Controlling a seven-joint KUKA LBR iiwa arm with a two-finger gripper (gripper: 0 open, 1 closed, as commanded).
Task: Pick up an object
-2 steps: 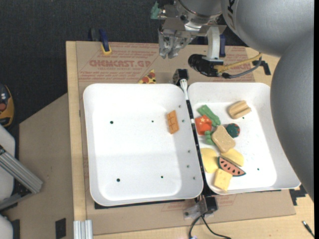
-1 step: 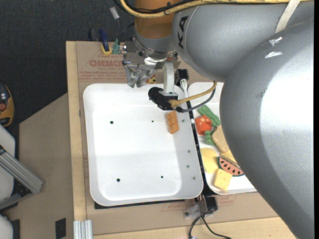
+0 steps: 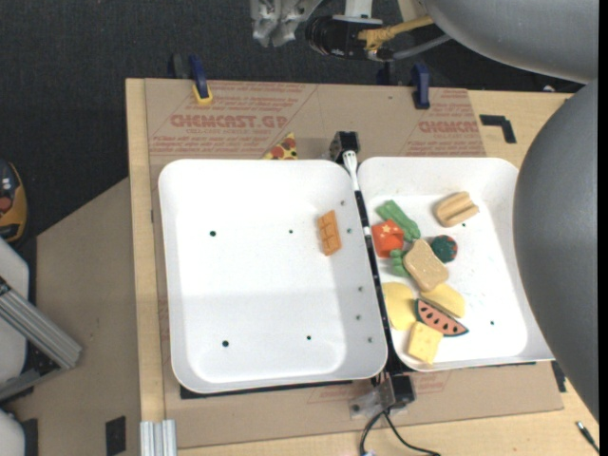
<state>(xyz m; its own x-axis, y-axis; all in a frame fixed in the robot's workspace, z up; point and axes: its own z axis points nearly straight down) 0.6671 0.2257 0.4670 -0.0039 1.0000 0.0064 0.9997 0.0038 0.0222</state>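
My gripper [image 3: 278,19] hangs at the top of the camera view, beyond the far edge of the bench and well away from both bins, with nothing seen in it. The left bin [image 3: 199,198] holds one orange waffle-like piece [image 3: 328,233] near its right wall. In the right bin [image 3: 494,188] lie a tan bread roll [image 3: 454,208], a green pepper [image 3: 399,220], a red tomato [image 3: 387,238], a tan bread slice [image 3: 427,265], a watermelon slice [image 3: 443,319] and a yellow cheese block [image 3: 424,344].
A small pizza-like piece [image 3: 280,149] lies on the cardboard behind the left bin. The grey arm [image 3: 560,255] covers the right bin's right edge. Two blue clamps [image 3: 199,79] hold the board at the back. An aluminium rail [image 3: 33,326] lies at the left.
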